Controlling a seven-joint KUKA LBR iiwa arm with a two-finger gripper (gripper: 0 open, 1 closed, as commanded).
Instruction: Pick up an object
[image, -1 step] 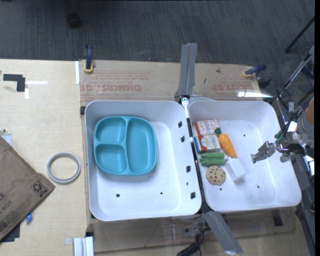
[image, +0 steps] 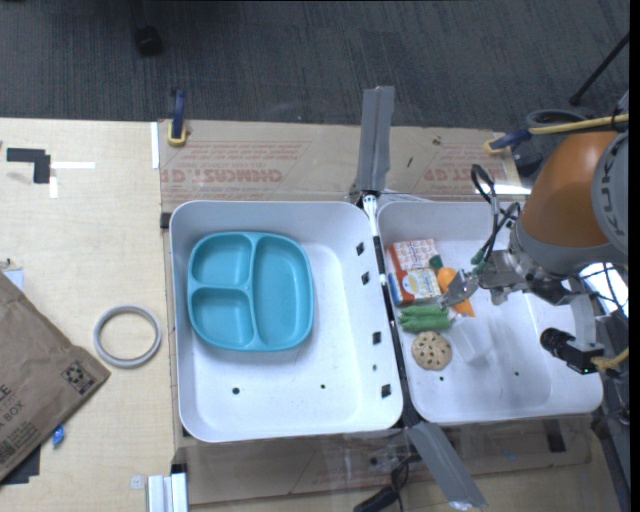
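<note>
The gripper (image: 462, 292) hangs low in the right bin (image: 520, 400), at the near edge of a cluster of small things by the divider (image: 385, 300) between the two bins; whether it is parted or closed is impossible to tell at this size.

Nearest the divider lies a flat printed packet (image: 412, 262), red and white, likely slick. Just beside the gripper sits a small orange piece (image: 447, 278), rounded and smooth-looking. Below that lies a green pod-shaped toy (image: 424, 318), and further from the packet a round speckled cookie (image: 431, 350).

Judging from the pose, the orange piece or the green pod is the target. A good grasp would come straight down, straddling one item only, clear of the packet's edge.

On the other side of the divider, the left bin (image: 290, 400) holds a teal three-compartment plate (image: 250, 291), smooth moulded plastic.
</note>
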